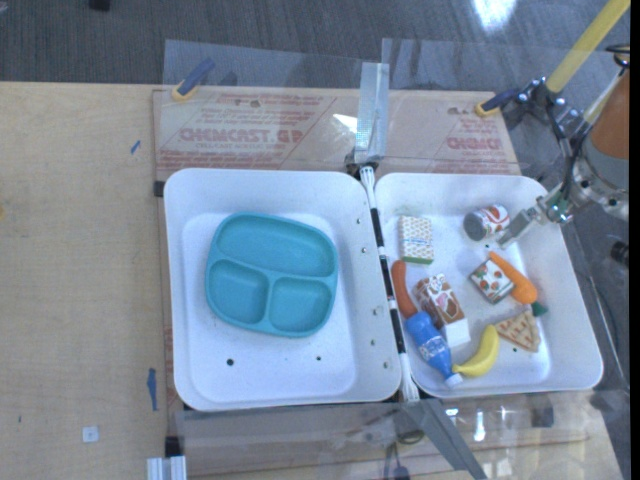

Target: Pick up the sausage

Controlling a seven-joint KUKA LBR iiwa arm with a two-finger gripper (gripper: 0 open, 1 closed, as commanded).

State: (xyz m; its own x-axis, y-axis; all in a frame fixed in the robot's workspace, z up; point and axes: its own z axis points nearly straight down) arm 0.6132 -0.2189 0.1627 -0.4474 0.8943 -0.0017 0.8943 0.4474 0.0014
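Sausage [401,286] is the thing to grab. It is the orange-red stick lying in the right bin [575,353], tight against that bin's left wall, about halfway along it. A cracker-like square [416,238] sits just past its far end. A blue bottle [431,345] lies at its near end, and a brown and white treat [440,299] is just beside it on the right.

Further right in the same bin are a carrot [514,279], a banana [479,355], a pizza slice [520,331] and a small red and white can [487,220]. The left bin [185,268] holds 1 teal plate [271,274] with 3 parts.

The claw [519,227] hangs over the far right corner of the right bin, near the can and well apart from the sausage. I cannot tell if it is wide or narrow, and I see nothing held in it.

Things could go wrong from here. The sausage hugs the wall, so 1 finger may hit the wall or the rim and not get down beside it. The bottle and the treat crowd it, so the claw could bump them or grab the wrong one. The carrot is also long and orange, so it could be picked by mistake.
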